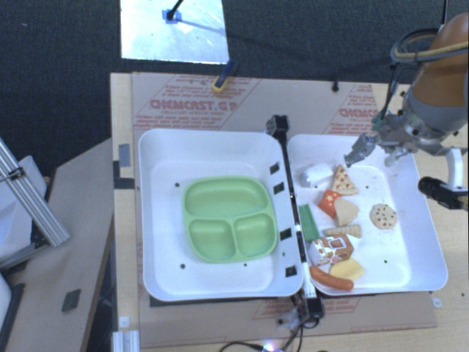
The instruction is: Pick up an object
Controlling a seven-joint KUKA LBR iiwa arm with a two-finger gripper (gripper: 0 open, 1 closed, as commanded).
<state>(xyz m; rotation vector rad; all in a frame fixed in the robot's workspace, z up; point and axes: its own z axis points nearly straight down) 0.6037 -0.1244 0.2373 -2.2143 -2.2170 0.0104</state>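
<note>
1. Where the arm (440, 79) reaches in from the right, we see its gripper (375, 147) above the far edge of the right bin (410, 270), 1 finger (359, 151) angled toward the bin's far-left part and another (392, 155) to its right; they stand spread apart with nothing between them.
2. Just near of that left finger we find a white piece (317, 173) and a pizza slice (343, 182), not touched by the gripper.
3. Nearer along the bin's left half we see an orange wedge (327, 203) touching a pale wedge (346, 211), a green strip (308, 222) against the dividing wall, a cone-like piece (343, 232), a gingerbread house (331, 249), a yellow piece (348, 269) and a sausage (331, 279).
4. A round cookie (382, 215) lies apart, toward the bin's right.
5. In the left bin (168, 270) we see 1 green divided plate (229, 218) with 3 compartments.
6. Both bins rest on a brown board (183, 105) with red lettering.
</note>
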